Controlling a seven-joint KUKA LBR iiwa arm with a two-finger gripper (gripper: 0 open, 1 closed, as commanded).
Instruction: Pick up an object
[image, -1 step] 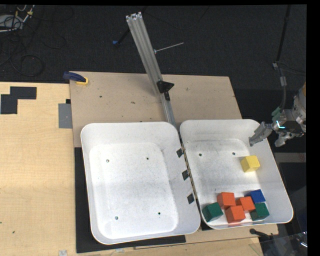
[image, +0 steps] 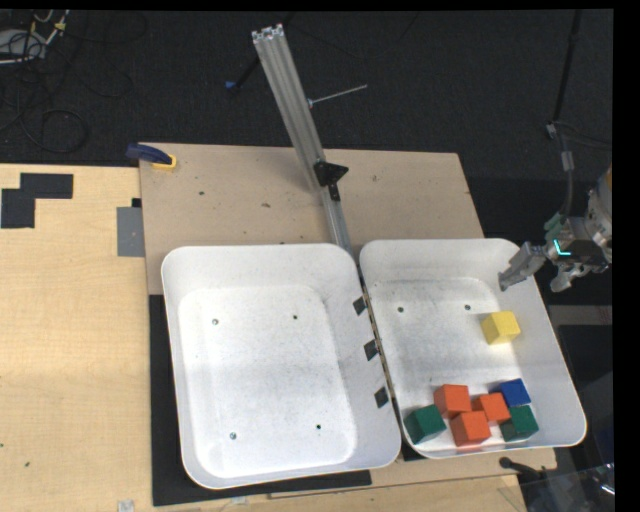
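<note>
- Wooden bench (image: 60, 330) fills the left side, pale and flat, with a few dark patches on it.
- Next comes the left bin (image: 262, 365), white and shallow, with only small dark dots on its floor.
- A silver metal rail (image: 298, 120) slants down from the top and ends where the two bins meet.
- Small black clips (image: 370, 348) sit along the line between the bins.
- Then comes the right bin (image: 440, 290), white too, with all the blocks inside it.
- A green block (image: 426, 423) sits near the front of that bin, on the left of the pile.
- Three orange blocks (image: 471, 412) are bunched together just beside it, touching each other.
- A yellow block (image: 500, 326) lies alone, farther back, apart from the pile.
- A blue block (image: 514, 391) and another green block (image: 520, 423) sit at the right end of the pile, touching the orange ones.
- Over the far right edge of the right bin hangs the gripper (image: 535, 272), up above the yellow block.
- Its two grey fingers (image: 519, 267) are spread apart, with nothing between them.
</note>
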